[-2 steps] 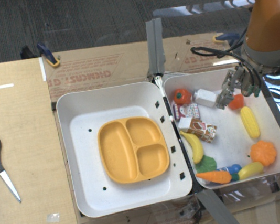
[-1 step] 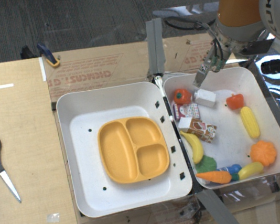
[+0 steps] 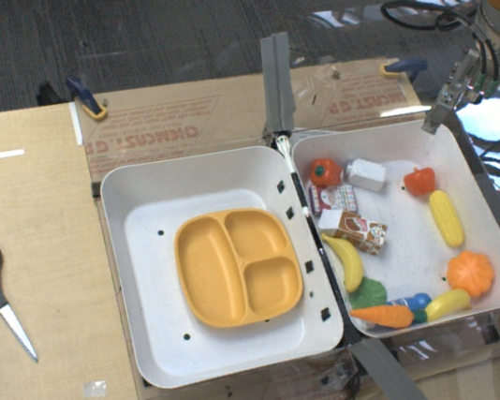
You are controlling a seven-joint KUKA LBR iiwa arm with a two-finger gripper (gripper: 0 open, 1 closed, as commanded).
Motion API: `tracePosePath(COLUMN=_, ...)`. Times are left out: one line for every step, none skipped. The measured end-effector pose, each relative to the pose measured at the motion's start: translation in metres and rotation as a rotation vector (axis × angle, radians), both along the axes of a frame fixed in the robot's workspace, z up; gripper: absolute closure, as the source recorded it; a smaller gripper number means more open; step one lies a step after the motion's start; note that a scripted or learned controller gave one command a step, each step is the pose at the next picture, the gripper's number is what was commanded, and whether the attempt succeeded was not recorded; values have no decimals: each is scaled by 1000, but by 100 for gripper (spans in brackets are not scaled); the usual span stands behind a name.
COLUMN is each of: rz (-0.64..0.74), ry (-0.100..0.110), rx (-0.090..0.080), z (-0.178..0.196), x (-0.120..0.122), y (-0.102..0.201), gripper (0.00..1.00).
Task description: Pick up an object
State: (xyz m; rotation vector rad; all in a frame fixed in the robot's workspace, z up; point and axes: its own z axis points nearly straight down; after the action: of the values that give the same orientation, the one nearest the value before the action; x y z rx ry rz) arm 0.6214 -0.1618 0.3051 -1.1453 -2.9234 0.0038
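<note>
From above, the claw (image 3: 448,104) hangs at two o'clock over the far rim of the right bin (image 3: 473,168), and whether it is released or clenched I cannot tell. That bin holds toy food: a corn cob (image 3: 446,217) toward three o'clock, a banana (image 3: 345,259) at nine, an orange (image 3: 471,272) at five, a tomato (image 3: 324,170) at eleven. The corn looks the easiest pick, lying apart from its neighbours, likely light, stiff, slightly slick plastic, best taken across its narrow middle.
</note>
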Motion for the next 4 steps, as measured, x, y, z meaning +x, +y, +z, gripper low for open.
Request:
tracePosePath(rz=-37, ry=0, rx=0, z=-26, x=34, y=-3, gripper=100)
tracePosePath(rz=-225, ry=2, rx=1, z=-116, x=16, y=-17, gripper=100)
tracePosePath(rz=-226, ry=2, rx=0, z=-116, x=16, y=-17, gripper=0)
tracePosePath(rz=-153, ry=-1, rx=2, z=-216, x=-38, y=-31, gripper=0)
